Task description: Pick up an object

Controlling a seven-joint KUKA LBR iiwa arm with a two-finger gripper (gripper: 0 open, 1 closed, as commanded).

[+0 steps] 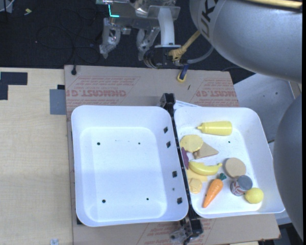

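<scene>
My gripper (126,44) hangs high at the top of the view, above the bench's far edge and well away from both bins; its two fingers stand apart with nothing between them. The right bin (255,121) holds the objects: a yellow bottle (214,128), a yellow round piece (191,143), a tan wedge (207,151), a banana (204,168), a carrot (212,192), a tan disc (235,167), a small can (240,185) and a lemon (254,195).
The left bin (122,167) lies beside the right one, with a black clip strip (172,147) along the seam. Both bins rest on a cardboard sheet (122,88) on the wooden bench. The grey arm (255,24) fills the upper right.
</scene>
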